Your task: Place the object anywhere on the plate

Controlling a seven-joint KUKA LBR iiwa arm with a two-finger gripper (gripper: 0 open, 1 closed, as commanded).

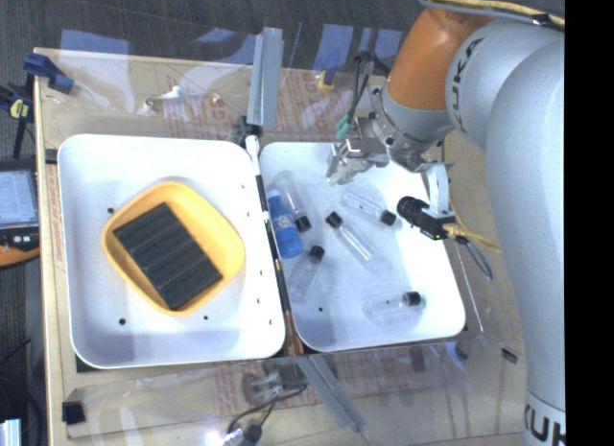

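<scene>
We find clear vials lying in the right bin; the plate sits left. We judge them light, slippery; grasp mid-body. Gripper hovers, grip state indeterminable.

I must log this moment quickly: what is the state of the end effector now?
End effector: above the far part of the right bin; open or closed cannot be told, and nothing is seen held in it.
</scene>
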